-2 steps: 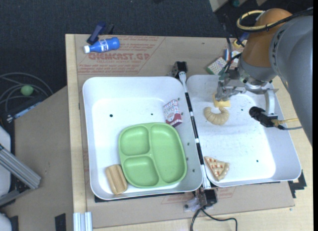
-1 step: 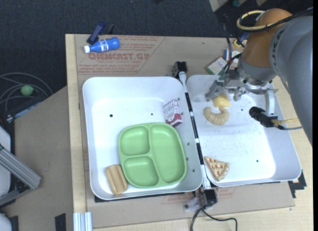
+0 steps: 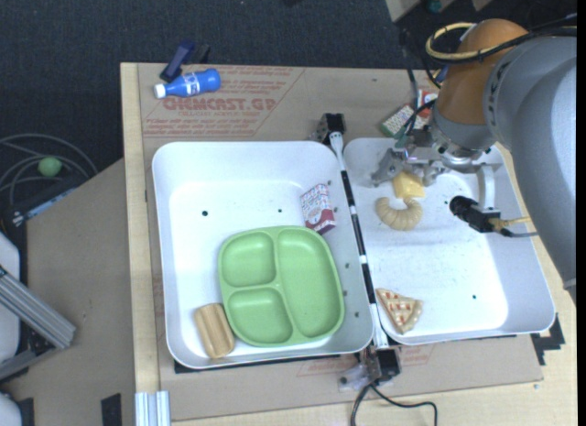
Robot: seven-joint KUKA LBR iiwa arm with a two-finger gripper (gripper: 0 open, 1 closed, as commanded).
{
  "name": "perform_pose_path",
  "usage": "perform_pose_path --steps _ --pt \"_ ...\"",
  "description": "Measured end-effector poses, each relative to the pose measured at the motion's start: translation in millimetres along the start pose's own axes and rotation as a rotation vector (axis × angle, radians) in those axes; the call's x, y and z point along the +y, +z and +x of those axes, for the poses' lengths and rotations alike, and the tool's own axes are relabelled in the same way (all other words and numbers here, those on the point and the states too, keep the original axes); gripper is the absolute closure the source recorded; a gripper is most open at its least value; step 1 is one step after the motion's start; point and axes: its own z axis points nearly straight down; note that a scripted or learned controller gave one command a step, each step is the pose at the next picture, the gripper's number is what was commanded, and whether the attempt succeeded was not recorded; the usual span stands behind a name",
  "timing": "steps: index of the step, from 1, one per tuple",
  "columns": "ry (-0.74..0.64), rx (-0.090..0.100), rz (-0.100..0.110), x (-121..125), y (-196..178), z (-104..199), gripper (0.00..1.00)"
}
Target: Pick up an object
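Yellow item [image 3: 409,186], small and pale, sits in the right bin [image 3: 476,310] near its back-left corner, directly under the hand [image 3: 409,169]. It touches or sits just beside a tan curved pastry (croissant-like) [image 3: 400,214]. Hand is low over the yellow piece; cannot tell whether it is released or clenched, and no object is clearly seen in its grip.

Risks, judged from this layout:
- Yellow piece and pastry are v. close, so a closing hand may nudge the pastry or catch both, then drop one on lift.
- Target is near the bin wall and divider, so approach could clip the rim.
- Small rounded item may squirt out sideways if gripped off-centre.

Other contents: waffle wedge [image 3: 399,311] at front-left of the right bin, well apart. Left bin [image 3: 183,259] holds a green divided plate [image 3: 278,284], a tan block [image 3: 213,329] and a red/white packet [image 3: 317,207]. Blue bottle [image 3: 188,84] lies on the tabletop behind the bins.
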Motion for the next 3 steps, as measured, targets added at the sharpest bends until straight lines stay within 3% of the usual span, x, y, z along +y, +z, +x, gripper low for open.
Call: perform_pose_path --steps 1,2,3 --pt "-0.002 -0.002 -0.011 3.3 -15.0 0.1 1.0" --pt "-0.001 -0.002 -0.006 2.0 -12.8 0.1 0.0" --pt "0.001 0.0 0.0 3.1 -1.4 13.2 0.0"
